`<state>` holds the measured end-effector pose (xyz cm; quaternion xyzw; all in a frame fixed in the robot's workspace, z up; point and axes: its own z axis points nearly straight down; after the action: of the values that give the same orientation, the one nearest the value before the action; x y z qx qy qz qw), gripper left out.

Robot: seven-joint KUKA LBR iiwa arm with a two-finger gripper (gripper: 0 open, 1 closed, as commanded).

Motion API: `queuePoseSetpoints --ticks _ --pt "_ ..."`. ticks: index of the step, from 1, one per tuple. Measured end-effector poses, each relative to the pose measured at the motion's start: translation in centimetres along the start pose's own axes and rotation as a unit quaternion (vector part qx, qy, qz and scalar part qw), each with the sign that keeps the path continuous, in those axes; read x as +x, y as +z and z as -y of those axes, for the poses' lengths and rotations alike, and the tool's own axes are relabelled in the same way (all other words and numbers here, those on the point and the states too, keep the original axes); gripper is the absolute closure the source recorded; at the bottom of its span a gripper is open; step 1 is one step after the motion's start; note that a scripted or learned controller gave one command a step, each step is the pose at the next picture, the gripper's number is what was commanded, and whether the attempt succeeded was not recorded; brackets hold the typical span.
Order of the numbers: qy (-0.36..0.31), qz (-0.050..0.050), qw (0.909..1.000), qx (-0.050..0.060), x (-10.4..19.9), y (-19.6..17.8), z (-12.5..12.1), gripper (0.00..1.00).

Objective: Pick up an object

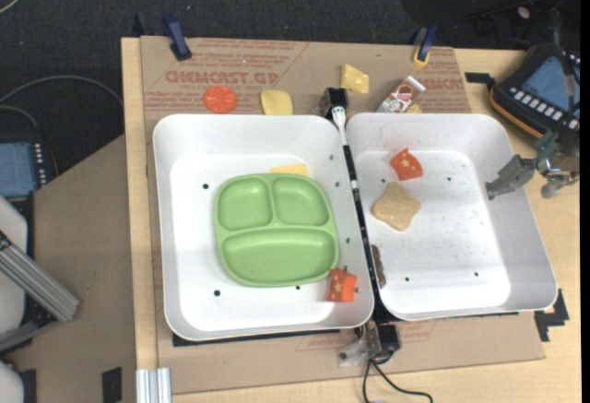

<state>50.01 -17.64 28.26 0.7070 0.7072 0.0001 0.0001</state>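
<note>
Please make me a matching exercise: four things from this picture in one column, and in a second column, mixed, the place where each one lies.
Things:
1. green divided plate
2. tan bread-shaped piece
3. orange round piece
4. small orange block

Places:
A. on the cardboard behind the left bin
B. in the right bin
C. middle of the left bin
D. left bin, at its near right corner

Pairs: 1-C, 2-B, 3-A, 4-D

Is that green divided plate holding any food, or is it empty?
Empty. All three compartments of the green plate show bare green. A yellow piece lies behind its far rim and an orange piece by its near corner.
</note>
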Motion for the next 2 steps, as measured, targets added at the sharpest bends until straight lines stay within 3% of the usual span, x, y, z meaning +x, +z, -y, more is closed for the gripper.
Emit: queuePoseSetpoints --ticks 1,2 --pt "-0.003 -0.003 1.0000 0.006 7.9 10.2 1.2 0.00" --pt "0.000 -0.001 1.0000 0.001 6.0 20.1 -3.0 0.00"
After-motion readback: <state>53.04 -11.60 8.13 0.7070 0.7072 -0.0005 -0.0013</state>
